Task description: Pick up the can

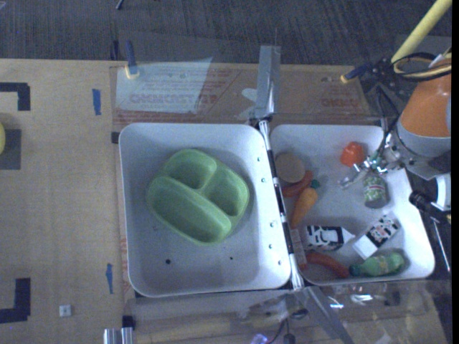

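The can (374, 190) is small, with a greenish-grey label, and stands in the upper right part of the right bin (423, 264). My gripper (367, 169) hangs directly over the can's top left, its metal parts touching or just above it. The grey arm with its orange band (429, 113) comes in from the right edge. From this angle I cannot make out whether the can is gripped.
The right bin also holds an orange piece (353, 153), a brown disc (290, 167), a carrot (305, 203), two cow-patterned cartons (326, 236) (380, 231), a red sausage (328, 264) and a green vegetable (379, 265). A green divided plate (199, 196) lies in the left bin (143, 264).
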Tool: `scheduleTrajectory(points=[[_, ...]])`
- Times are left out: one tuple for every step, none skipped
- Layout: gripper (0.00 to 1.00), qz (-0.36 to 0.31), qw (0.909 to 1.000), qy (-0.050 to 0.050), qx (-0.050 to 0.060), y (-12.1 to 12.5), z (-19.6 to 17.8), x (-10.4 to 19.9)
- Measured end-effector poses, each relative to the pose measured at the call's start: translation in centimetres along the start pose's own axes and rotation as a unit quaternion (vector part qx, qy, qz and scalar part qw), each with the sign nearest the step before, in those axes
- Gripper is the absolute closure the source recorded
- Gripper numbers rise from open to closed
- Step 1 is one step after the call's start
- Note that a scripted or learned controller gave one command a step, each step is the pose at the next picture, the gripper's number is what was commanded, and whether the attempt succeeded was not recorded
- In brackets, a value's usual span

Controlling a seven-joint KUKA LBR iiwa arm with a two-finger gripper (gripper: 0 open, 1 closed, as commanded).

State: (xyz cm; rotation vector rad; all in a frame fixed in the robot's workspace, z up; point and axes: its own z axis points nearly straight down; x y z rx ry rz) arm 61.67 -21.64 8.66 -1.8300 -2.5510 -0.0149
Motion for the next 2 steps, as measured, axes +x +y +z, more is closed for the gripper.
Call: scheduleTrajectory(points=[[0.0, 0.012, 0.9999, 0.0, -0.001, 0.09, 0.0, 0.01], [0.0, 0.012, 0.9999, 0.0, -0.001, 0.1, 0.0, 0.01]])
